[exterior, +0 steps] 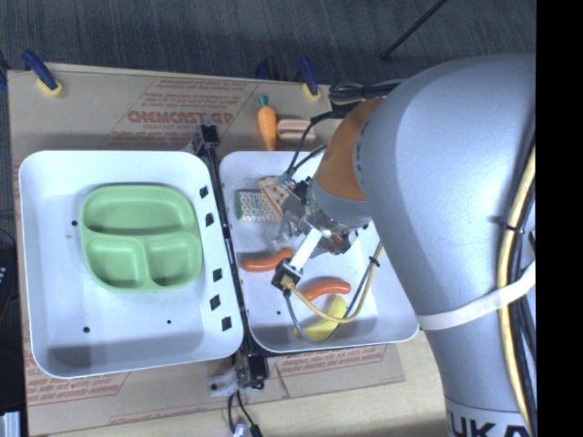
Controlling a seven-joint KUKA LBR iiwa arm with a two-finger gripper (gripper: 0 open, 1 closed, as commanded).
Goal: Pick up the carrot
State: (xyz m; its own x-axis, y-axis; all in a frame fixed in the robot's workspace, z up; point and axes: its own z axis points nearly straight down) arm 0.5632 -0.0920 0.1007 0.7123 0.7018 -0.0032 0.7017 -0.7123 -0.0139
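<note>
The carrot is small and orange with a green top. It lies on the cardboard bench just beyond the far rim of the right bin, outside both bins. My gripper hangs low over the middle of the right bin, well short of the carrot. It sits among a grey-green rectangular piece and a tan piece. The arm's big grey body hides much of the bin's right side.
Two orange sausage-like pieces and a yellow piece lie in the near half of the right bin. A pale tan object rests beside the carrot. A green divided plate fills the left bin.
</note>
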